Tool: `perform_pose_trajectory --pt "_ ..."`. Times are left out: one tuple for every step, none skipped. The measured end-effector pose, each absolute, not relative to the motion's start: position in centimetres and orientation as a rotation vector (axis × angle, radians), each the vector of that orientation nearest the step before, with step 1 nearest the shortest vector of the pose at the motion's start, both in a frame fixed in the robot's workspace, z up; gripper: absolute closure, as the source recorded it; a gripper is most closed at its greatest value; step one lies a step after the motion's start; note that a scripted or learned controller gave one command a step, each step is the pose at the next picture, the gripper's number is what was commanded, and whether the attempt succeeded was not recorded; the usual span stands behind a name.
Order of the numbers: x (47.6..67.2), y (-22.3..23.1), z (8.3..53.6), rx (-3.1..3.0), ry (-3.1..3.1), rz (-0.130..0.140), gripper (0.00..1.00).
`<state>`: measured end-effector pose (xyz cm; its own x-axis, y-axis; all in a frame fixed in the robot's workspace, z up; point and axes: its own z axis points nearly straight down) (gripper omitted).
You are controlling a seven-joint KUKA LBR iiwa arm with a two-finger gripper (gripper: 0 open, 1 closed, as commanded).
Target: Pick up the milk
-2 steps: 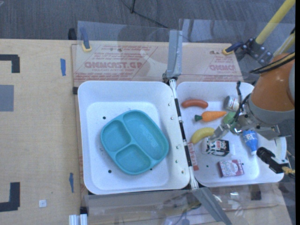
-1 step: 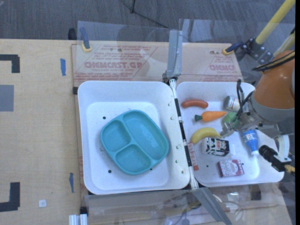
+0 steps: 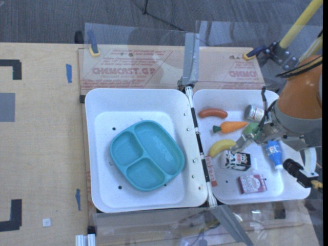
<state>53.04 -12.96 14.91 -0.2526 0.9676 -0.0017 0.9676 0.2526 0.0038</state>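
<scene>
The milk (image 3: 237, 160) is a small carton with black and white cow patches. It lies in the right bin (image 3: 225, 192), near the bin's middle, just below a banana (image 3: 221, 147). My gripper (image 3: 247, 142) reaches in from the right and hangs just above and to the right of the carton, its tip close over the carton's top edge. The carton rests on the bin floor. The arm's orange band (image 3: 302, 94) is at the right edge of the view.
Around the milk in the right bin are a sausage (image 3: 212, 113), a carrot (image 3: 231, 127), a silver can (image 3: 252, 112), a green item (image 3: 251, 129) partly under the gripper, a blue-and-white bottle (image 3: 274, 154) and a pink box (image 3: 251, 183). The left bin (image 3: 97, 137) holds a teal divided plate (image 3: 147, 154).
</scene>
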Motion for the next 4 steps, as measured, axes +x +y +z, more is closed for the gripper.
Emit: perform_pose_trajectory --pt "52.4 -11.9 11.0 1.764 2.572 0.021 0.00" --pt "52.7 -11.9 12.4 1.760 2.563 0.032 1.00" --pt "52.7 -11.9 12.4 1.760 2.562 0.031 0.00" --pt "53.5 -11.7 8.9 1.756 2.589 0.008 0.00"
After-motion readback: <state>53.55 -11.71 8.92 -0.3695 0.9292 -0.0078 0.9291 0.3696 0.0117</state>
